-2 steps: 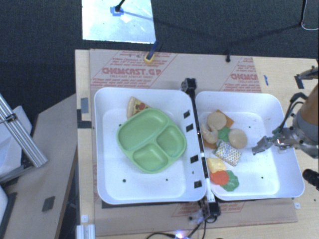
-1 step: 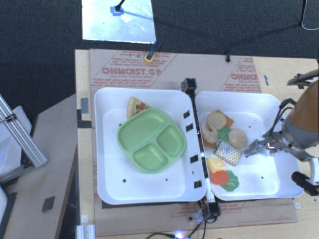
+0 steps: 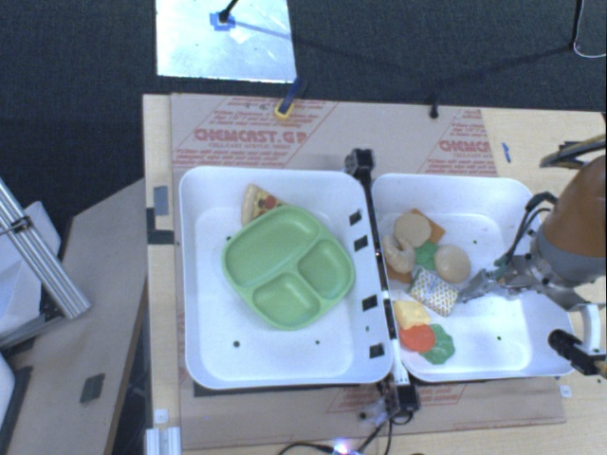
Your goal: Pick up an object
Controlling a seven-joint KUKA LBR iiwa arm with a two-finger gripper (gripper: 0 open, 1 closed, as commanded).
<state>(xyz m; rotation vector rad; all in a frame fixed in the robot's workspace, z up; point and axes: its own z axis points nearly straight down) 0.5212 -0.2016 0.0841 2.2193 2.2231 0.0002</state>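
Your gripper (image 3: 467, 290) sits low by the silver packet (image 3: 436, 293) near the right bin's (image 3: 503, 354) left wall — probably lining up a grab.

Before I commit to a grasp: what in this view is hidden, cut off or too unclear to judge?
- Tool: small and blurred; whether it touches the patterned packet is unclear.
- Pizza slice in the left bin: mostly covered by the green divided plate.
- Toy food pile in the right bin: items overlap, so their edges are unclear.
- Arm: cut off by the right edge.
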